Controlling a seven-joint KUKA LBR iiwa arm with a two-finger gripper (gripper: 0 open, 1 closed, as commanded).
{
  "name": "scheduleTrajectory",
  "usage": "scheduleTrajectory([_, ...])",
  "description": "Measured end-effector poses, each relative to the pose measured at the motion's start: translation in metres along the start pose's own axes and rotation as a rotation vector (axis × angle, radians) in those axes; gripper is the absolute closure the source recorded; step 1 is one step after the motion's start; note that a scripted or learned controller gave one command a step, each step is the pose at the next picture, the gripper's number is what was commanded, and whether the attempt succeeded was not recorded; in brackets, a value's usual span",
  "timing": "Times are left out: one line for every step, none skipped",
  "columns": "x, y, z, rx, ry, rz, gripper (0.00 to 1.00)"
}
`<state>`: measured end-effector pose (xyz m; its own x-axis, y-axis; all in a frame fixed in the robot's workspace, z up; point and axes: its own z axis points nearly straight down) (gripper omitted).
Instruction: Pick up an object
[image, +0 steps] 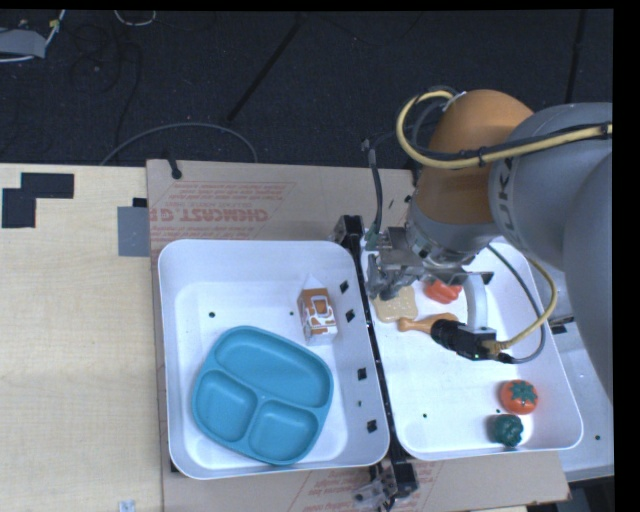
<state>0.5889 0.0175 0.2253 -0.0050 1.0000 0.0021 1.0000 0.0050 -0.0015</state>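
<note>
The pincer (385, 280) hangs low over the upper-left corner of the right bin (440, 400), close to the wall shared with the left bin (200, 300) — whether it is open or closed cannot be told. Just below it lies a flat tan piece (395, 305), with a small orange-red thing (442, 292) and a tan handle (420, 323) beside it. A round orange toy with a green top (518, 396) and a teal lump (507, 430) sit near the right bin's lower-right corner. The left bin holds a blue divided plate (262, 395) and a small orange-and-white box (318, 313). Both bins rest on the pale worktop (70, 330).
</note>
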Motion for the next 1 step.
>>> scheduleTrajectory([0.0458, 0.0137, 0.0038, 0.001, 0.0, 0.0, 1.0])
